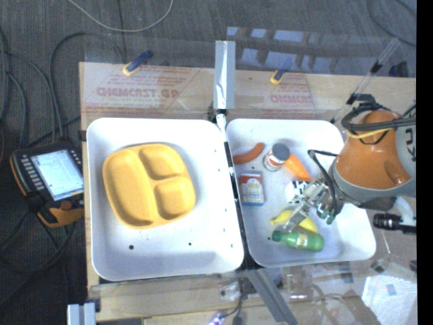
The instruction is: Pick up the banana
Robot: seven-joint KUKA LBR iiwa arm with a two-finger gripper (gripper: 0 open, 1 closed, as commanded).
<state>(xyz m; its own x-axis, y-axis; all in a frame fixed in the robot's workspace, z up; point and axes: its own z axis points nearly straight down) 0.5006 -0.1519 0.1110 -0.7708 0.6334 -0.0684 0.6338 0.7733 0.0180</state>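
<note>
The yellow banana (292, 220) lies in the right bin (352, 246), just above a green bottle (298, 240). My gripper (306, 204) hangs over the banana's upper right end, its fingers pointing down-left at the fruit. The metal of the gripper covers part of the banana. The grey arm with its orange band (369, 158) reaches in from the right.
In the right bin lie a red sausage (248, 154), a small can (277, 157), an orange carrot (296, 168) and a small box (252, 187). The left bin (108, 249) holds a yellow divided tray (149, 183). A pendant (51, 178) sits far left.
</note>
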